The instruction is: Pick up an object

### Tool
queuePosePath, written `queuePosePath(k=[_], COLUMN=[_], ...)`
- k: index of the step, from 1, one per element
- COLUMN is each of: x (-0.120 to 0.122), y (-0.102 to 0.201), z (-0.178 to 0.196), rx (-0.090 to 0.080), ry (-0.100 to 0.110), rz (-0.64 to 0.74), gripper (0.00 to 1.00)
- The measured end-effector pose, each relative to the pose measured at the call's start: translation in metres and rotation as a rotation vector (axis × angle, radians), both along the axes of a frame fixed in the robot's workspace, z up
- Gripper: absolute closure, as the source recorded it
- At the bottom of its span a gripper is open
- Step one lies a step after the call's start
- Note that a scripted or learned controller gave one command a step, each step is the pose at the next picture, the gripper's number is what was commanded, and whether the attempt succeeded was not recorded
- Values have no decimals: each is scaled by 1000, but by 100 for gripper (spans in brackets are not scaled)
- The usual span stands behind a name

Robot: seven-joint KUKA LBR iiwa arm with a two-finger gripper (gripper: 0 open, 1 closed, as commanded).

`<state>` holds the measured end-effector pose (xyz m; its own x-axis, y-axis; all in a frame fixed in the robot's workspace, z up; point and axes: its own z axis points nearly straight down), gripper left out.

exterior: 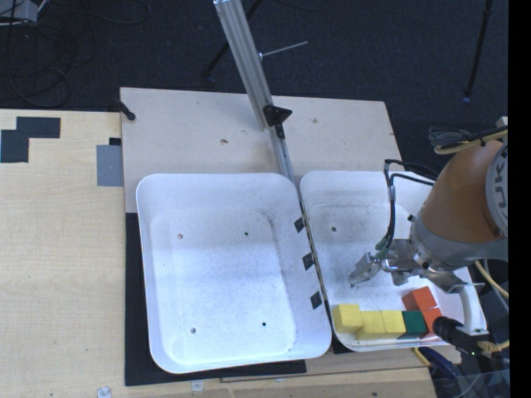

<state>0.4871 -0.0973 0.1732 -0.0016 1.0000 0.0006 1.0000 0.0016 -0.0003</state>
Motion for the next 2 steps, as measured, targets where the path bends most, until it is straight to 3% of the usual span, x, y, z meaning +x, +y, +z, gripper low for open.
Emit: queuePosePath(k=[1, 2], x=[0, 0], y=[17, 92], z=[18, 16], rx=[0, 3], ry=[0, 4], rz=[1, 6], gripper=[0, 0])
